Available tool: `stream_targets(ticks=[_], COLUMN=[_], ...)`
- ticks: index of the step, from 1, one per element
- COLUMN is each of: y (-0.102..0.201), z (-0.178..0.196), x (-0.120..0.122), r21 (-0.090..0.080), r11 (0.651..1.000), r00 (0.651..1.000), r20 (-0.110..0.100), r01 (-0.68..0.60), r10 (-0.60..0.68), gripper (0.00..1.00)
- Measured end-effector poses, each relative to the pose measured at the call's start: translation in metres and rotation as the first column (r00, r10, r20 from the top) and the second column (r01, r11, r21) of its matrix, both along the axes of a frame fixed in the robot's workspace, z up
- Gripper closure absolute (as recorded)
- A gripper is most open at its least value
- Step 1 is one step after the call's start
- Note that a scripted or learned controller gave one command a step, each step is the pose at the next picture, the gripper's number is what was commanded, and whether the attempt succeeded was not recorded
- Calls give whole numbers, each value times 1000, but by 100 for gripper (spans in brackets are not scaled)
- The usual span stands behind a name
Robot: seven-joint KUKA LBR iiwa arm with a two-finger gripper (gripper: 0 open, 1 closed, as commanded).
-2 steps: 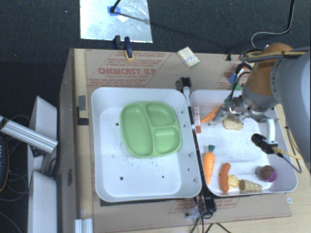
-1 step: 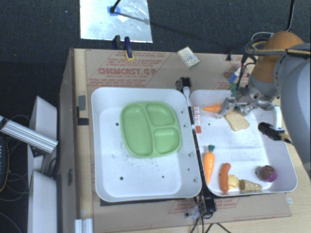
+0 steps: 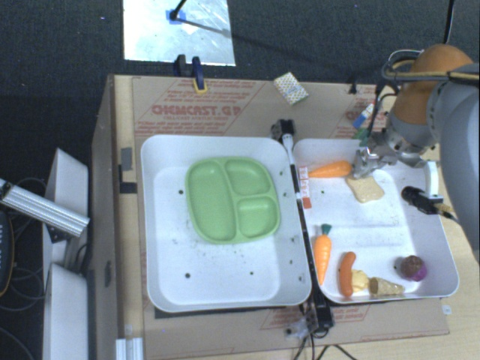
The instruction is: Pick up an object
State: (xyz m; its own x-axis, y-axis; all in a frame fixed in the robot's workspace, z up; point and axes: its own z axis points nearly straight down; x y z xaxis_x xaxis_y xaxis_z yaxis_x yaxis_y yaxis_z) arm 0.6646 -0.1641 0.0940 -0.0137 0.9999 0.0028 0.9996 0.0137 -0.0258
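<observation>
A green plate (image 3: 231,199) is seen in the left bin (image 3: 161,276). Right of it, in the right bin (image 3: 442,265), a carrot (image 3: 329,170) lies just beside the tool (image 3: 365,163), which touches a bread slice (image 3: 365,189). The tool's opening cannot be told. A slip is risked, the bin's far rim being near; open room lies below the bread slice.

A cardboard sheet (image 3: 225,107) with red lettering covers my counter (image 3: 105,201) under both white bins. The left bin (image 3: 169,276) carries a green divided plate (image 3: 231,199). Behind it, a blue clamp (image 3: 196,72) grips the counter's far edge, and a small patterned block (image 3: 290,87) lies on the cardboard. A shiny foil sheet (image 3: 178,21) sits on the dark floor beyond.
</observation>
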Motion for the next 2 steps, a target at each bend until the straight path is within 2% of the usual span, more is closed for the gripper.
stream_targets(ticks=[1, 2], y=[0, -4], z=[0, -6], x=[0, 4], r21=[0, -1], r11=[1000, 1000], r00=[1000, 1000], r20=[1, 16], r01=[-1, 6], r10=[1, -6], gripper=[0, 0])
